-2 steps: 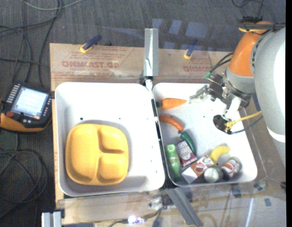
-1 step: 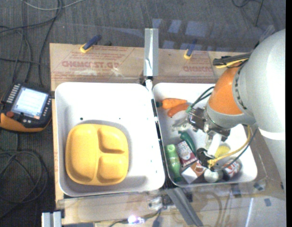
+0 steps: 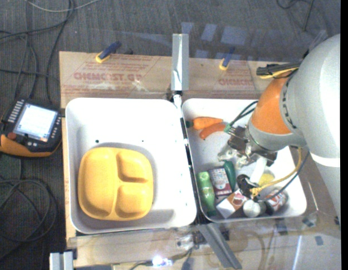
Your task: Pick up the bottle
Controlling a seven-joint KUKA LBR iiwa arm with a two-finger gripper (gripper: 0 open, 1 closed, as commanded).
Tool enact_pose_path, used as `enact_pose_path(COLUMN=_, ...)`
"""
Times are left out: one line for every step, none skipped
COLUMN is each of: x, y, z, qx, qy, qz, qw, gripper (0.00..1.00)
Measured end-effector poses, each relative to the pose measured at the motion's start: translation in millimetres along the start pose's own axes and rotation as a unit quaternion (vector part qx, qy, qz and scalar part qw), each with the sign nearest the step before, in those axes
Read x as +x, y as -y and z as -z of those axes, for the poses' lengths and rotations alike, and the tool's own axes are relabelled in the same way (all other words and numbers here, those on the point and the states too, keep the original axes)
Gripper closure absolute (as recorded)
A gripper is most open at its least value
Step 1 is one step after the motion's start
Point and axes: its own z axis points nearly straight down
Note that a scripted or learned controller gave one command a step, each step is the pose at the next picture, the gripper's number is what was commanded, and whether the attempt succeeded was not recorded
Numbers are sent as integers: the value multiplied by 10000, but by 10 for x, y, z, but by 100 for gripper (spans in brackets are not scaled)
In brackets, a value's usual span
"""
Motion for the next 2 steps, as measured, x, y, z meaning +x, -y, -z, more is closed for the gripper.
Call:
enact_pose_path(x=680, y=148, z=1655, qx=37, qy=19, qz=129, qw=9999, gripper=100)
enact_pose_path(x=783, y=369, z=1836, qx=42, qy=24, qz=-1036, qw=9946, gripper=100)
